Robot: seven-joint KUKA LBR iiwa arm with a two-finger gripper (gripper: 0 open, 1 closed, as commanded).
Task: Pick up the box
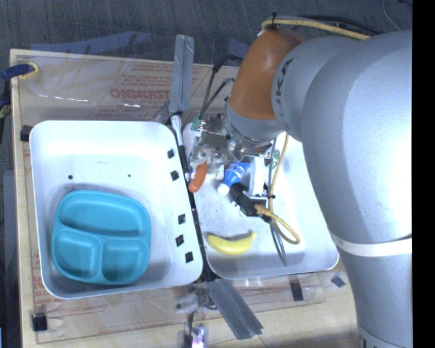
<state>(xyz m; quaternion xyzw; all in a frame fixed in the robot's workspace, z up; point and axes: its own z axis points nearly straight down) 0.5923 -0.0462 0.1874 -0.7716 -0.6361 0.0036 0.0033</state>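
Note:
My gripper (216,153) is low in the right bin (315,249), near its left wall, under the orange wrist band. Just below it lie a blue bottle with a white cap (234,175) and an orange carrot-shaped piece (196,177). Both sit close beside the gripper's metal parts, and I cannot tell whether either is touched. The bulky grey arm covers the far and right parts of this bin.
A yellow banana (230,242) lies near the right bin's front edge. A teal divided tray (100,235) sits in the left bin (94,140). A black fitting with a yellow cable (255,207) hangs from the wrist over the bin floor.

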